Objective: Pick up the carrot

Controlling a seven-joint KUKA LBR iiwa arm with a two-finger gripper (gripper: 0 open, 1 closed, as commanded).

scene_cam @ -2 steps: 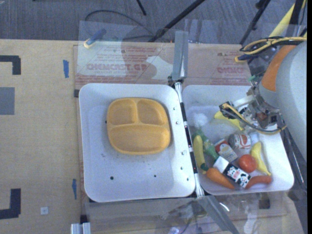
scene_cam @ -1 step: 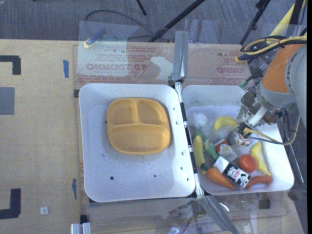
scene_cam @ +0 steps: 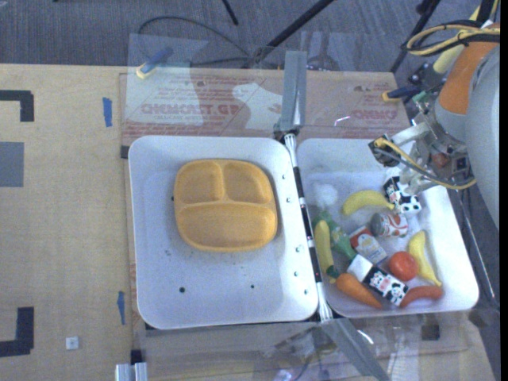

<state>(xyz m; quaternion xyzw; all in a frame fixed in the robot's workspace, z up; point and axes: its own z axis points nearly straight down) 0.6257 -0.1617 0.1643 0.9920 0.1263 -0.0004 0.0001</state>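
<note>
Carrot is lying low in the right bin, in the lower right of the frame, slanted with its thick end up-left near the divider and its tip pointing down-right toward the bin's near rim. It is sitting just beside a black-and-white cow-patterned block on its right, with a tomato and a red pepper further right. Above it a long yellow corn cob is running along the divider, and a small can is lying near it. That lower corner is looking crowded, with little free floor around the carrot except along the near rim.

The upper left part of the right bin is looking bare and white, and a banana is curving across the middle. A second banana is lying along the right wall.

The left bin is carrying a yellow divided plate in its upper half, with open floor below it.

I am reaching in from the upper right, my orange band showing at the frame's edge. My gripper is hanging over the upper right of the right bin, well apart from the carrot. I cannot tell how it is set.
</note>
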